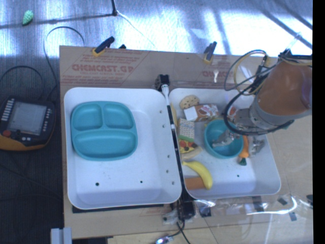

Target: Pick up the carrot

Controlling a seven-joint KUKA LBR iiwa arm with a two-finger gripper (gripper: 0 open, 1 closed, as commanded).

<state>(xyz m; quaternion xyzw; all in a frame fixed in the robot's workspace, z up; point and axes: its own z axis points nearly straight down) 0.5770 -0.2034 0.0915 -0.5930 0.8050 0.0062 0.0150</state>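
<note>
From above, the arm (284,93) reaches in from the right over the right bin (264,184). Its gripper (252,142) hangs low at the carrot (245,151), which lies just right of the blue bowl (223,139); whether it is spread or pinching, I cannot tell. A banana (200,171) lies nearer, left of the carrot. The left bin (152,182) bears a blue divided plate (104,129).

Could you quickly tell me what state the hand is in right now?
Hand: down beside the carrot; whether it grips cannot be told.
</note>
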